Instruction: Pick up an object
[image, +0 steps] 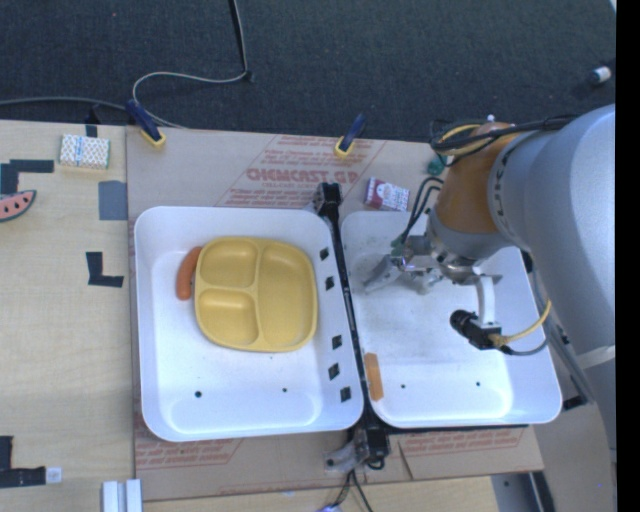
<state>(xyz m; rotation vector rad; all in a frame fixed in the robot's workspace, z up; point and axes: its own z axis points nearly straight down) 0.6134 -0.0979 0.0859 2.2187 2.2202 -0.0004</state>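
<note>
A yellow divided plate (256, 293) lies in the left bin (170, 400). An orange sausage-shaped piece (185, 274) rests against the plate's left rim. A small orange stick (373, 376) lies at the left wall of the right bin (470, 400), near the front. My gripper (388, 272) hangs low over the upper left part of the right bin, pointing toward the divider between the bins. I see nothing held in it. The orange stick lies well in front of the gripper.
A small red and white packet (385, 194) lies on the cardboard just behind the right bin. Two clamps (146, 122) (350, 138) hold the cardboard's far edge. A black bracket (328, 197) sits at the divider's far end. Cables loop beside the wrist (490, 335).
</note>
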